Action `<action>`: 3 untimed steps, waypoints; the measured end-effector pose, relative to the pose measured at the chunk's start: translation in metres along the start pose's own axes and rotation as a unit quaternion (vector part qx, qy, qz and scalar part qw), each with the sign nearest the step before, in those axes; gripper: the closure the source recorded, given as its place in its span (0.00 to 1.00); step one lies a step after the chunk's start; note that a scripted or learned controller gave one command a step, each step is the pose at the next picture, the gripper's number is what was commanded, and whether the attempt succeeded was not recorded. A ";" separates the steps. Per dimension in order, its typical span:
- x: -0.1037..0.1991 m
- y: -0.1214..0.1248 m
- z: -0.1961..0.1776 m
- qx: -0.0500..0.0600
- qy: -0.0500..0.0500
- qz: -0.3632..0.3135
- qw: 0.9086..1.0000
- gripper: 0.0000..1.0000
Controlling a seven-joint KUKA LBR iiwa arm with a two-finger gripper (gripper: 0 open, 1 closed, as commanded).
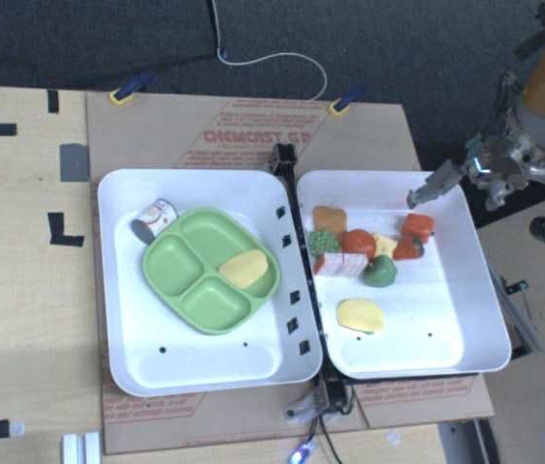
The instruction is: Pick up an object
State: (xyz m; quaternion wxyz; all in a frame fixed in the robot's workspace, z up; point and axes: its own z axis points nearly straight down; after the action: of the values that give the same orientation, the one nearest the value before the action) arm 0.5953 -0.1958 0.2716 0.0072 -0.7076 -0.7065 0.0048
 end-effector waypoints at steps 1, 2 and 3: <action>0.001 0.002 -0.007 -0.005 -0.001 -0.002 1.000 0.00; 0.006 -0.004 0.056 -0.004 -0.001 -0.002 1.000 0.00; 0.008 0.005 0.118 -0.003 -0.001 -0.002 1.000 0.00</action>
State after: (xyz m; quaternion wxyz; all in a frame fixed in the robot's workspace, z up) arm 0.5985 -0.1876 0.1535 0.0041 -0.7060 -0.7082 0.0030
